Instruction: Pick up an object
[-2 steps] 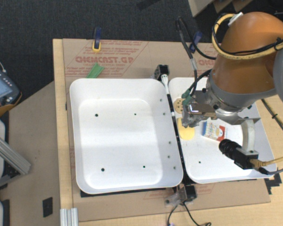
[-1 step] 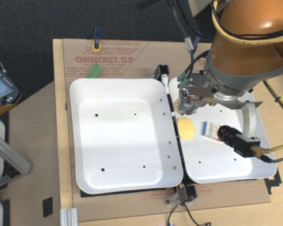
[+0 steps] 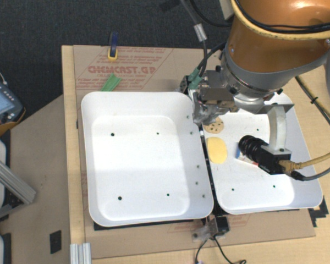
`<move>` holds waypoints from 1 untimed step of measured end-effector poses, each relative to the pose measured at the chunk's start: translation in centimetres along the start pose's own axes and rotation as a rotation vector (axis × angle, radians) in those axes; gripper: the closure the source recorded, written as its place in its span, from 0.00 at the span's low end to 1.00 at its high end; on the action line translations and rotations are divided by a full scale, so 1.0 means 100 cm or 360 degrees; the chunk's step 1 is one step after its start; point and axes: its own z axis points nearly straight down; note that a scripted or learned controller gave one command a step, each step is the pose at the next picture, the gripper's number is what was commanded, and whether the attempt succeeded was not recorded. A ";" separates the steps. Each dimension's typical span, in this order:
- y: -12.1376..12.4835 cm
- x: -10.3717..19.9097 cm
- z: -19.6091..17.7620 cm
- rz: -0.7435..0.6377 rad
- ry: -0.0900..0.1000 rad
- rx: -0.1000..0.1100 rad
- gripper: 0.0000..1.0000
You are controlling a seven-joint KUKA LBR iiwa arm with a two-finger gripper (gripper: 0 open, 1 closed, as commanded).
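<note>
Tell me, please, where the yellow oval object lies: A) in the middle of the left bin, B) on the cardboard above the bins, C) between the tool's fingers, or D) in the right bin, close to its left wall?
D: the yellow oval object lies on the floor of the right bin, close to the wall it shares with the left bin, just below a small brown perforated disc.
</note>
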 end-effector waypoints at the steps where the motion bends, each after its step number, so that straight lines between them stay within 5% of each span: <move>1: 0.000 0.023 0.006 0.0005 -0.0003 0.0009 1.00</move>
